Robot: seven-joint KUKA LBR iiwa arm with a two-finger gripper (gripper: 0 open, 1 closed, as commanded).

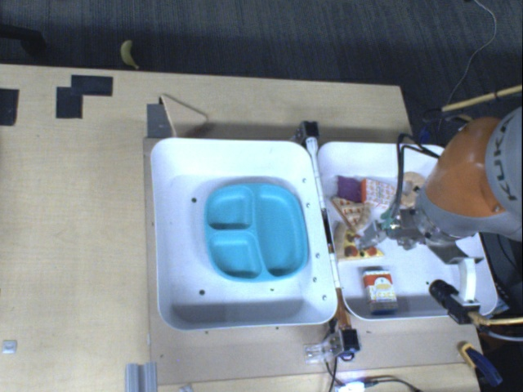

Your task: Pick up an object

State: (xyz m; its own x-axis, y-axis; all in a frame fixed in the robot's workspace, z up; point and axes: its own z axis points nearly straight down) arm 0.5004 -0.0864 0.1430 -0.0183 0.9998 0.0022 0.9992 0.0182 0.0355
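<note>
1 two-finger gripper (377, 233) hangs low in the right white bin (413, 300), its tips down among a cluster of small flat items near the wall shared with the left white bin (176, 219); whether it is open or closed cannot be told. Touching or just beside it lie a tan patterned wedge-shaped piece (350, 213), a purple block (351, 188) and a pale speckled card (379, 192). An orange-and-white small box (379, 288) sits apart nearer the front wall with bare floor around it, and a blue 3-compartment plastic tray (253, 229) sits mid-floor in the left bin.
</note>
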